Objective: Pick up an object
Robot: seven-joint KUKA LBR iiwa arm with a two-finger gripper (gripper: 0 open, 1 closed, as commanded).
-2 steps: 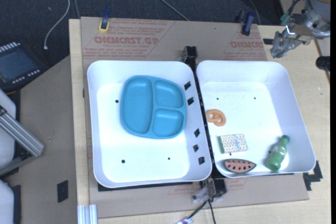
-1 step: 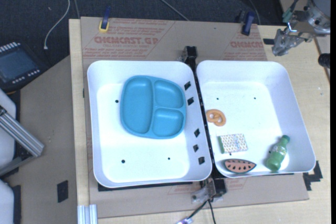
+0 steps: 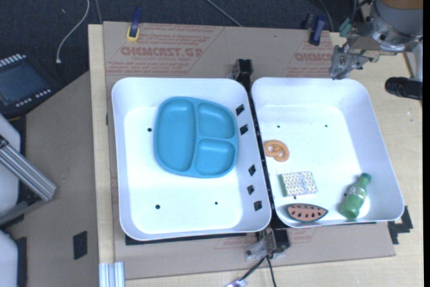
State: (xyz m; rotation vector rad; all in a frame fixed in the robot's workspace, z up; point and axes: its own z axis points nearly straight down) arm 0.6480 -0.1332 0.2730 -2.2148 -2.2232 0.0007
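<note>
Nothing has been lifted yet, as far as this view shows: every candidate object lies in its bin, and the jaws (image 3: 345, 67) hang above the far edge of the right bin (image 3: 376, 124), near its far right corner, with no item between them. Whether they are spread or closed I cannot tell; they are small and partly blurred against the cardboard-covered desk (image 3: 201, 50).

All the loose items sit well apart from the jaws, toward the near side of the right bin. Closest to them is a small orange pretzel (image 3: 276, 150), down and to the left of the jaws. Further toward the near wall lies a flat patterned square packet (image 3: 297, 183), then a watermelon slice toy (image 3: 307, 213) touching the near rim. A small green bottle (image 3: 354, 197) lies tilted in the near right corner, almost straight below the jaws in the view.

Across the divider, in the left bin (image 3: 134, 165), rests a blue divided plate (image 3: 196, 136).

Judging from this, the whole pick remains: choosing an item, descending, closing and lifting.
</note>
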